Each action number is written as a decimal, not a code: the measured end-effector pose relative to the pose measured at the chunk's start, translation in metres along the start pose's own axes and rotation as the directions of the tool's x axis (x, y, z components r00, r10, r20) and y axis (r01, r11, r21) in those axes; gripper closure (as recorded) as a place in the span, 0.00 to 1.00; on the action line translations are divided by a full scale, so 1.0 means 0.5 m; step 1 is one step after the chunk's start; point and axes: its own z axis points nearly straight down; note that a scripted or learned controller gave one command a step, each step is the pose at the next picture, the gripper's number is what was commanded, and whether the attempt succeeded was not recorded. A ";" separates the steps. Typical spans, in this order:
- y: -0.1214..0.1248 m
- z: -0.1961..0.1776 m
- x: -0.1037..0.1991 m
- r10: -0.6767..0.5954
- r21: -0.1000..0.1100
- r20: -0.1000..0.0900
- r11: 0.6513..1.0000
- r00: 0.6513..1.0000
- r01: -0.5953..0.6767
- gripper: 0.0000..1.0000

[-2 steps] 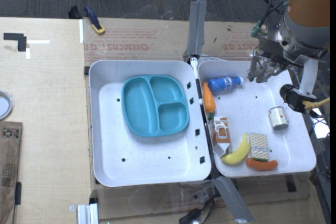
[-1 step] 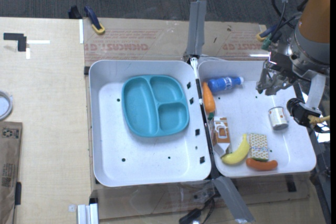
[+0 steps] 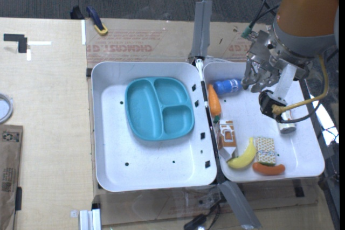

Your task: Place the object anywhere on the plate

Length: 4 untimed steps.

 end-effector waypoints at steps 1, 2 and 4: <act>-0.158 0.300 0.085 0.020 0.003 0.001 1.000 1.000 -0.020 1.00; 0.044 0.071 0.104 -0.197 -0.001 0.000 0.980 0.980 0.197 1.00; -0.049 0.224 -0.020 -0.211 0.002 0.000 0.977 0.977 0.211 1.00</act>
